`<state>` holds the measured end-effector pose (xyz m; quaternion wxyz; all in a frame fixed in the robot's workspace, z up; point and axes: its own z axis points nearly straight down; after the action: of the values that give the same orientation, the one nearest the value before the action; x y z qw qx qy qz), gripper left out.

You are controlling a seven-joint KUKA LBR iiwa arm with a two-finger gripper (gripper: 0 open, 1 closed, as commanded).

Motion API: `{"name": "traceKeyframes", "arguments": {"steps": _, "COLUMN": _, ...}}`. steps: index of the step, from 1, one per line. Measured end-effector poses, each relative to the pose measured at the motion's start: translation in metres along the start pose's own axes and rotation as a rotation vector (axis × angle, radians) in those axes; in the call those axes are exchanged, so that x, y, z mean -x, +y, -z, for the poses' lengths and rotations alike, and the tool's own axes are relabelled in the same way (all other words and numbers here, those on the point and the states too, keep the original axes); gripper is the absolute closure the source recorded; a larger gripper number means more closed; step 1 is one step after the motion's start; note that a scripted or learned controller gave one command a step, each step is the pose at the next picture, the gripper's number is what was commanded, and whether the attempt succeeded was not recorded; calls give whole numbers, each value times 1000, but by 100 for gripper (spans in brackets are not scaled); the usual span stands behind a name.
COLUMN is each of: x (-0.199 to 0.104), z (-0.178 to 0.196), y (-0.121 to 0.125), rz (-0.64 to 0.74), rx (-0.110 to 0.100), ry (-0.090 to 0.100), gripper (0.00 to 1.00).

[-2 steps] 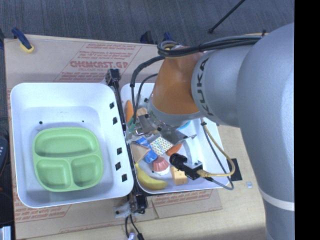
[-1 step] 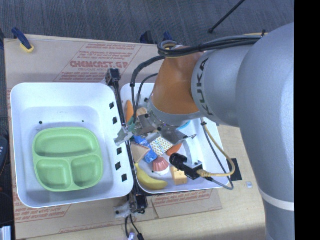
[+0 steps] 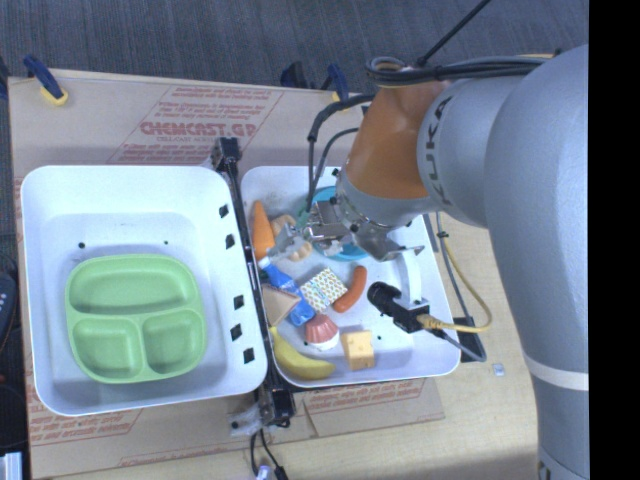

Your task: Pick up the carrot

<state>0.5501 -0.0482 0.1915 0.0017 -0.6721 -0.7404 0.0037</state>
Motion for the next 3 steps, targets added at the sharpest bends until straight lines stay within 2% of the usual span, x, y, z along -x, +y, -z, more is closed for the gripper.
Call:
{"name": "traceKeyframes", "arguments": {"steps": 1, "x": -27, "z": 0, "y": 69, "rz": -266, "rx": 0, "ry": 1, "gripper": 0}}
{"name": "traceKeyframes", "arguments": {"steps": 2, "x": -28, "z": 1, "y": 78, "rz": -388, "rx": 3, "ry": -1, "gripper": 0}}
{"name": "traceKeyframes", "arguments": {"steps": 3, "x": -49, "z": 1, "y": 84, "rz": -691, "rx": -1, "ry": 2, "gripper": 0}}
